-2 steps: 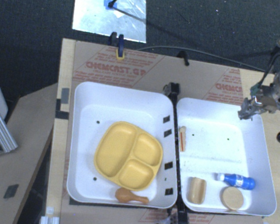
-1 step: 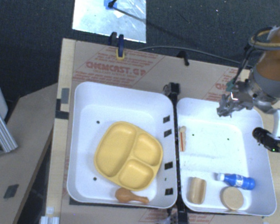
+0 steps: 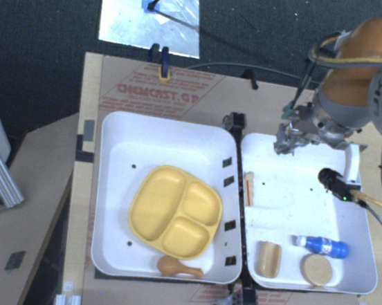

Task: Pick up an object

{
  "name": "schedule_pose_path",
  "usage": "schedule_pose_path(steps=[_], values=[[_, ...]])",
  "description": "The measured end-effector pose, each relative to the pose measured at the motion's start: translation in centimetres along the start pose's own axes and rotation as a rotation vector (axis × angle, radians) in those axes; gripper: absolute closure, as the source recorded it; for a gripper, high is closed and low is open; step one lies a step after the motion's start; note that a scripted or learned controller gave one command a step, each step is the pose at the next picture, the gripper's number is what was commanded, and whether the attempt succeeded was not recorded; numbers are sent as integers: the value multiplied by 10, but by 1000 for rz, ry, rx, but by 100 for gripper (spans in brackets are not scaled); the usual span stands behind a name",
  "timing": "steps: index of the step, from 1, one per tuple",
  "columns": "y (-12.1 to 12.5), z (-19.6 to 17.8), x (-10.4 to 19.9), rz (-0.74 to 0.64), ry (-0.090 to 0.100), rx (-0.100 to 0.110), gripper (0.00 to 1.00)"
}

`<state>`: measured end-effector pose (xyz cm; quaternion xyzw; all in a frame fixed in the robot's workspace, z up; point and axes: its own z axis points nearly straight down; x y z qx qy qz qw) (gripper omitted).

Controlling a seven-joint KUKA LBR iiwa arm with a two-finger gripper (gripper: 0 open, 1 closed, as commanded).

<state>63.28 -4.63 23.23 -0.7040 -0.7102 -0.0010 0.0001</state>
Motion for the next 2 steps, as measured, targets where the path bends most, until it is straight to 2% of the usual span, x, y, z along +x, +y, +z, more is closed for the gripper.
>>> schedule_pose_path(steps=[1,2], values=[[-2,1,51,0,0,0,100],[16,9,108,-1,0,-2,100]])
